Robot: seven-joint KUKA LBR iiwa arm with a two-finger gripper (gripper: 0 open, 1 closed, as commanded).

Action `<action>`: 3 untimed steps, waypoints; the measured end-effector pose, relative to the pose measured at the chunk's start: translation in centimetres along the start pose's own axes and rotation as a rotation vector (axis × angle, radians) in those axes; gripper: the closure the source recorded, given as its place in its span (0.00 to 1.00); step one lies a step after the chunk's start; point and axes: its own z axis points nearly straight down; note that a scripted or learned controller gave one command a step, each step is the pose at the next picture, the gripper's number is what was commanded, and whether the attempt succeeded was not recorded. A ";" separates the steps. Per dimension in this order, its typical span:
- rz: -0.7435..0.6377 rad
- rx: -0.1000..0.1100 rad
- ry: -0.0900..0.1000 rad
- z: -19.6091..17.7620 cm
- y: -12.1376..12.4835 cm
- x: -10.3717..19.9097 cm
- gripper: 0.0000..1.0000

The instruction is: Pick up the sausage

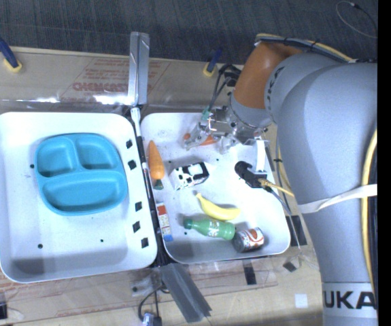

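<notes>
The gripper (212,129) sits low at the right bin's (277,212) far edge, and I cannot tell its state. The sausage (155,161) (orange, lying along the left wall) is well apart, so this looks like the approach; next it must cross leftwards and descend

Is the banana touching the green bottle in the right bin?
Cannot tell. In the camera view the banana lies just above the green bottle, their edges meeting or nearly so, with no plain gap and no clear contact.
</notes>
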 end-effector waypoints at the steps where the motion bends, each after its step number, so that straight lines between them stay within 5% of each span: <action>1: -0.006 0.001 0.001 -1.1 0.1 0.2 1.00; 2: -0.006 0.001 0.001 -1.1 0.1 0.2 0.00; 3: 0.023 0.000 0.000 0.0 0.2 -1.1 0.00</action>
